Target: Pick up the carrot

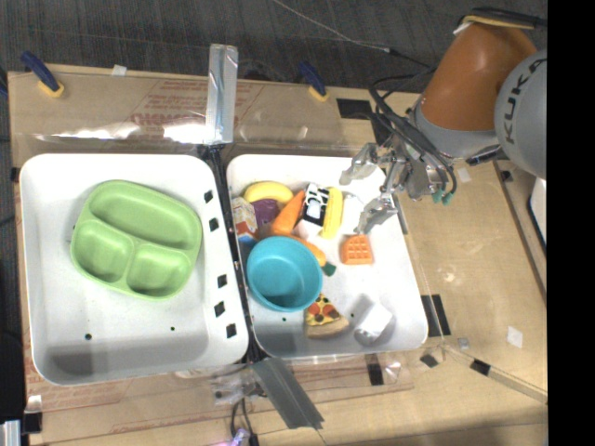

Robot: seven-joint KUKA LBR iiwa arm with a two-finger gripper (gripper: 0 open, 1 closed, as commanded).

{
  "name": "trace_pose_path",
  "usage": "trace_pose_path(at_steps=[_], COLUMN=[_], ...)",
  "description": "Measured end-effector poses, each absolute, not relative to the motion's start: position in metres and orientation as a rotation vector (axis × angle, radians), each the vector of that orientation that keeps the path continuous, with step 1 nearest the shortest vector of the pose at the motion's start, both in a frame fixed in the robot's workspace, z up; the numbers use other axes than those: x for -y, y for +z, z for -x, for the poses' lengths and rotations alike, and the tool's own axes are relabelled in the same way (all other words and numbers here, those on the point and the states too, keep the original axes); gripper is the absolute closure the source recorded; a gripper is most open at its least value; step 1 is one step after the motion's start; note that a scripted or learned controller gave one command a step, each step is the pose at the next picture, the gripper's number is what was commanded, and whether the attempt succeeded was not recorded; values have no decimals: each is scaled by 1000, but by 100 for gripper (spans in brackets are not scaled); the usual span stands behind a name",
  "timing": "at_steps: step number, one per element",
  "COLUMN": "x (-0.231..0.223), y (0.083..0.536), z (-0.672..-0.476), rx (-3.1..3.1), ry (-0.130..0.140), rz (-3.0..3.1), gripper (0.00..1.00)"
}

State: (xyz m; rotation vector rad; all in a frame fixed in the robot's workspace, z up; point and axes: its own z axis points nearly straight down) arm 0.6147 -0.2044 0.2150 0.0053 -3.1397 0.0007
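- From the camera above, my arm [483, 72] comes in from the right, orange band uppermost, wrist bent down toward the top right corner of the right bin [409, 291].
- My claw [369, 191] hangs over that bin's right edge, fingers pointing left and down into it.
- The two fingers [358, 167] stand spread apart with nothing between them, so the claw is released and grasps nothing.
- One finger sits higher, near the bin's upper rim; the other is lower, just above the waffle [356, 249].
- The carrot [289, 212] lies in the right bin's upper left part, tilted, its tip up and to the right.
- It rests among other toys: the banana [267, 191] just above left, a purple piece [265, 214] at its left side, a black-and-white box [314, 203] touching its right.
- The blue bowl [284, 272] sits just below the carrot.
- My claw is well to the right of the carrot, with the box and a yellow piece [332, 214] between us.
- A pizza slice [325, 316] and a white lump [372, 321] lie near the bin's lower edge.
- The left bin [46, 323] bears a green tray [138, 238].
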Motion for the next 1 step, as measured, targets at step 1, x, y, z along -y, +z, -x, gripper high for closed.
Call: trace_pose_path(at_steps=[1], x=[190], y=[121], z=[-581], rx=[3156], ry=[7], rz=[198], gripper=[0])
